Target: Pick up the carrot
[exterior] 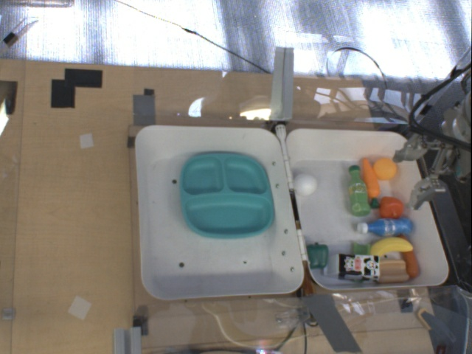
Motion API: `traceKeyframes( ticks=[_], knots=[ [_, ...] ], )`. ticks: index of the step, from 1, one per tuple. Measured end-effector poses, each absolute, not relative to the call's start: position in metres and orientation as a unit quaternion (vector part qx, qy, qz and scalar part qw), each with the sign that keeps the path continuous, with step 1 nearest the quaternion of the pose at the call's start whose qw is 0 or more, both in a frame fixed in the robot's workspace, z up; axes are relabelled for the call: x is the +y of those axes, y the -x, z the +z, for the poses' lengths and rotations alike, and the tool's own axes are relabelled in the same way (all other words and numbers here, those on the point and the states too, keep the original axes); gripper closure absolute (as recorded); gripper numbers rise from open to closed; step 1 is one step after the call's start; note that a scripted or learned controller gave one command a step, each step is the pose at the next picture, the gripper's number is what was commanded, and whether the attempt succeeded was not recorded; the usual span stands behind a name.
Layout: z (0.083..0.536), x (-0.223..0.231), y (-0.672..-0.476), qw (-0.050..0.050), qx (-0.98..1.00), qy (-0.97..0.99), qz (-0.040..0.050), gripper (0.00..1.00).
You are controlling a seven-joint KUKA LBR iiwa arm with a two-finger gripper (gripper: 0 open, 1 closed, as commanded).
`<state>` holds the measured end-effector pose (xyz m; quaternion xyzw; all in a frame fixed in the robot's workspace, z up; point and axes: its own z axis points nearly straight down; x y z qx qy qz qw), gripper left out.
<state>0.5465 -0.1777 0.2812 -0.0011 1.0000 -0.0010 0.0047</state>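
Note:
The carrot [369, 178] is a short orange stick with a green top. It lies in the right bin [324, 161] between a green bottle [358, 192] and an orange fruit [385, 169]. My gripper [416, 174] hangs over that bin's right rim, a short way right of the carrot and the fruit. It is open, one finger toward the back and one toward the front, and nothing is between them.
A red vegetable [391, 207], blue bottle [386, 227], banana [391, 246], milk carton [359, 266], brown block [394, 271] and teal cup [318, 254] crowd the right bin's front. A white ball [305, 184] sits at its left. The left bin [158, 257] holds a teal divided plate [226, 195].

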Motion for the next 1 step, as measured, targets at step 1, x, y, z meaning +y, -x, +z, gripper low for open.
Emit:
traceKeyframes(
  ticks=[1],
  knots=[
    [0.1068,-0.2044,-0.5437,-0.001,1.000,0.000,0.0007,0.00]
  ],
)
